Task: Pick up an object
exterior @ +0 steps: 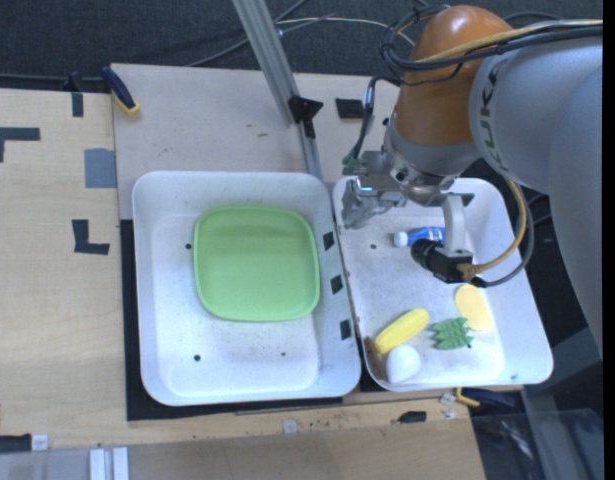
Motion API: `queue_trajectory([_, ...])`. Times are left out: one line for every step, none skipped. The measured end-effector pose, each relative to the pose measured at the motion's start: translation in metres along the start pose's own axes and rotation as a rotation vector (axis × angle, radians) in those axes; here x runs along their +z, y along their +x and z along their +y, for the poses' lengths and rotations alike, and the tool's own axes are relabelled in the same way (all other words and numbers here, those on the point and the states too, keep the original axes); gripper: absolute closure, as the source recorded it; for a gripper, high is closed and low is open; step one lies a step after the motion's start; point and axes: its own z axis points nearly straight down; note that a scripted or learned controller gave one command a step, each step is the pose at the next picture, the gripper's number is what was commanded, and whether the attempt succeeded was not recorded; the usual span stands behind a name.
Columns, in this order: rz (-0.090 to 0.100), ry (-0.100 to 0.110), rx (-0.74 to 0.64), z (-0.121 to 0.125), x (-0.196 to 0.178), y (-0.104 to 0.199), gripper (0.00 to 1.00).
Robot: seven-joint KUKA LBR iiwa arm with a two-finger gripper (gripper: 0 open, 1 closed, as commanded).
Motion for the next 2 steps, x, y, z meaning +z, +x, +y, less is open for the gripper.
queue_trajectory([0.0, 0.0, 0.0, -0.028, 0.001, 0.035, 1.0])
queue_trajectory([-0.001, 0.001, 0.001, -0.057, 0.008, 0.063, 1.0])
